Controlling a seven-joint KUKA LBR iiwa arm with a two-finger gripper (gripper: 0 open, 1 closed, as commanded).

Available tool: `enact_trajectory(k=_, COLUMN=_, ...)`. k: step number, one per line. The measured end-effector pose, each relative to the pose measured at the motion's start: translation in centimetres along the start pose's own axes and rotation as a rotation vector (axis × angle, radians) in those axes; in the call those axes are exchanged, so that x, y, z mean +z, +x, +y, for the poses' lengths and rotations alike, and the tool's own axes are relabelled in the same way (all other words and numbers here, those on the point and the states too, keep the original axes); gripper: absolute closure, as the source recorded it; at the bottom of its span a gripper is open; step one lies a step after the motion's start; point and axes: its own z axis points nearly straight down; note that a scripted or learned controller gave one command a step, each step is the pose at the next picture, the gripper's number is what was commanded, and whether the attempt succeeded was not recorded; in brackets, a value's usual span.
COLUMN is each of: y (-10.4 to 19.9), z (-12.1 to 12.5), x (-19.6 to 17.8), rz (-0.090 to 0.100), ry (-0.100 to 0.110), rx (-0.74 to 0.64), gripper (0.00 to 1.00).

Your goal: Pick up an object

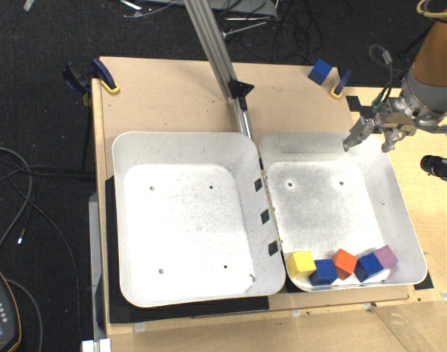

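Along the near edge of the right bin (399,218) lie several small blocks: a yellow block (302,262), a blue block (324,271), an orange block (345,262), a second blue block (369,266) and a pale purple block (385,257). My gripper (371,138) hangs over the bin's far right corner, well away from the blocks. Its two fingers (355,136) are spread apart with nothing between them.
The left bin (135,160) sits beside the right one. A slanted metal pole (212,39) rises behind the bins. A blue block (321,71) and clamps (106,75) rest on the wooden bench at the back.
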Motion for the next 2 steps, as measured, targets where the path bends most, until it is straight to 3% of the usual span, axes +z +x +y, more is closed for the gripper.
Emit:
enact_trajectory(k=1, y=-1.89, z=-1.28, x=-8.14, rz=-0.004, ry=-0.01, rx=0.006, gripper=0.0)
enact_trajectory(k=2, y=-1.71, z=-1.25, x=-8.61, rz=-0.002, ry=-0.005, rx=0.001, gripper=1.0)
